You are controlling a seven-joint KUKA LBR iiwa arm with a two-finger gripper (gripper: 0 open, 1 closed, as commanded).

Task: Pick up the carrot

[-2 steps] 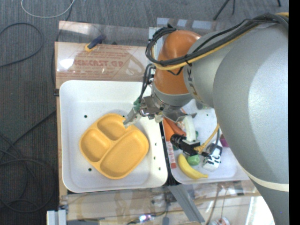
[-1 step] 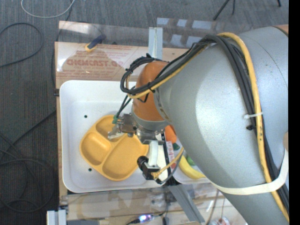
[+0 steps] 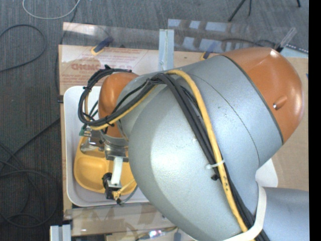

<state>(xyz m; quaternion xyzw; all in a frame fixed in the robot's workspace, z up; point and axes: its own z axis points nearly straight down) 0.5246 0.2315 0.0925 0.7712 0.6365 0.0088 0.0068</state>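
Observation:
My arm (image 3: pixel 210 134) reaches in from the right and covers most of the view. Its orange wrist band (image 3: pixel 116 97) hangs over the left bin (image 3: pixel 70 134). Below the band, the metal gripper (image 3: pixel 94 140) points down into the bin's left half. It sits right over the upper edge of a rounded yellow-orange thing (image 3: pixel 90 173) that lies in the bin's near left corner. I cannot tell whether that thing is the carrot. The arm hides the rest of the bin's floor.
A strip of the left bin's white wall shows along its left side and near corner. Brown cardboard (image 3: pixel 100 62) with red print lies behind the bin. Dark carpet with cables (image 3: pixel 30 84) lies to the left of the bench.

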